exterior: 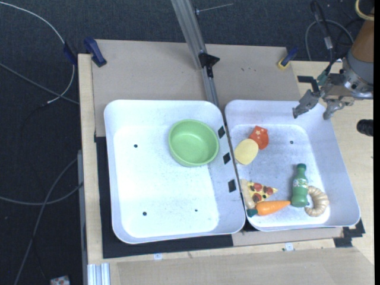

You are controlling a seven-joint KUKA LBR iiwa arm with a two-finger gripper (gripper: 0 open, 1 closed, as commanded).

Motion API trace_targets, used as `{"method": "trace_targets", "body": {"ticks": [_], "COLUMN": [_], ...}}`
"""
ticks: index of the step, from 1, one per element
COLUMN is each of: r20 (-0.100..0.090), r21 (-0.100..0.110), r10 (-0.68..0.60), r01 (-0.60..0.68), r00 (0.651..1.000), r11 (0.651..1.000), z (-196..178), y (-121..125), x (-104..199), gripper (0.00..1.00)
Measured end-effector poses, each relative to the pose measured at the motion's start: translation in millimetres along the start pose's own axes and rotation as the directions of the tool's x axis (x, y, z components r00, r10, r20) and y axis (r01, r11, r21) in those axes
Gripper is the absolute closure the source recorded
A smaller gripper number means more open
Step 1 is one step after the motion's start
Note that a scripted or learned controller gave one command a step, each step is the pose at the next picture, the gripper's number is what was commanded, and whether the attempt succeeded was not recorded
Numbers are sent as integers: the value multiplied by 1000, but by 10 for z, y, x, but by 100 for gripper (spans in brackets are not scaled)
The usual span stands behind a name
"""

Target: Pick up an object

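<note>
End effector (316, 108): seen at the upper right, over the far right corner of the right bin; its two fingers are spread apart and nothing is pinched between them.
Arm (363, 52): grey, entering from the right edge at about 2 o'clock of the view.
Right bin (332, 153): white and shallow, holding six small items.
Red toy (259, 136): nearest item to the end effector, lying at about 8 o'clock from it, well apart.
Yellow lemon-like toy (246, 152): touching the red toy at that toy's 7 o'clock, close to the bin's left wall.
Green bottle (300, 186): lying at about 6 o'clock from the end effector, well apart, in the near half of the bin.
Tan ring-shaped toy (318, 201): just beside the bottle at its 4 o'clock, touching it.
Toy carrot (272, 207): at the bottle's 8 o'clock, its tip reaching the bottle's base.
Pizza slice toy (259, 191): just above the carrot, at the bin's near left.
Left bin (148, 206): white, beside the right bin on the tabletop (154, 70).
Green bowl (193, 142): upright in the left bin's far right part, at about 9 o'clock from the end effector, well apart.
</note>
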State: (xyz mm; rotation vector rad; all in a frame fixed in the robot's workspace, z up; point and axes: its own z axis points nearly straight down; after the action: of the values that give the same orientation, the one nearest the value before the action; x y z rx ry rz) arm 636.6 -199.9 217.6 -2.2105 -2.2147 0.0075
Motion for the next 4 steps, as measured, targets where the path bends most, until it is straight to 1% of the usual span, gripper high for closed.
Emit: {"method": "trace_targets", "body": {"ticks": [1,2,3,4], "r20": [0,-1,1,7], "r21": [1,3,-8,-19], "r10": [3,2,2,3], "r01": [-3,-2,-2,-3], "r00": [1000,1000,1000,1000], "r11": [1000,1000,1000,1000], "z": [623,1164,978,483], "y": [-16,-24,5,-35], "x": [-56,-46,-47,-103], "gripper": [0,0,100,100]}}
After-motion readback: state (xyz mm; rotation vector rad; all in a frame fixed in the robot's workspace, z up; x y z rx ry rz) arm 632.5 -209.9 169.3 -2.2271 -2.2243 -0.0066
